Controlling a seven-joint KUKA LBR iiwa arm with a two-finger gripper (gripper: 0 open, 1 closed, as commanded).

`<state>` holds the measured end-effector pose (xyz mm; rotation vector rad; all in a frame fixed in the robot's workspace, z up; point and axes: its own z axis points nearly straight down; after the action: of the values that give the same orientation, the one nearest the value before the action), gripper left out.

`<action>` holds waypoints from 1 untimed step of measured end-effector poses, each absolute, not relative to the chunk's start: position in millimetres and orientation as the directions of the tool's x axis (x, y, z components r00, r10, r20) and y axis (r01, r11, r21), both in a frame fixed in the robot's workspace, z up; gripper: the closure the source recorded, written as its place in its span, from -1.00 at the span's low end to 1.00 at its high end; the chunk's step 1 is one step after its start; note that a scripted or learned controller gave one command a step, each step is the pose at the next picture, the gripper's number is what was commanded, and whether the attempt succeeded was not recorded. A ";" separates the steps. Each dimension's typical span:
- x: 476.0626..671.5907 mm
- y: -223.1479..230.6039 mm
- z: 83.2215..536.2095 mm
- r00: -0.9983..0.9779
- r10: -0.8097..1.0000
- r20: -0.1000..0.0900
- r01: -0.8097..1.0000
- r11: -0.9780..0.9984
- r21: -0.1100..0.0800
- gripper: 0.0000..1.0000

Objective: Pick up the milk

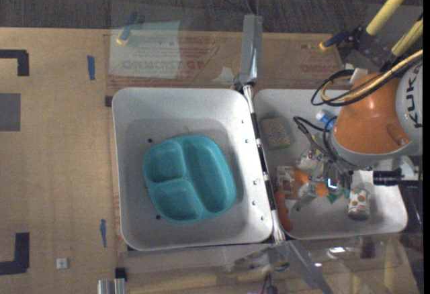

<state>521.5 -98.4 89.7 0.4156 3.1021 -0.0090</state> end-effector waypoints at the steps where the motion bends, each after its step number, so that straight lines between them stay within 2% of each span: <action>1: 487.0 -162.5 217.3 -0.952 0.306 -0.005 0.306 0.952 0.000 -1.00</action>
<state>487.0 -162.5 217.3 0.4852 3.0988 -0.0008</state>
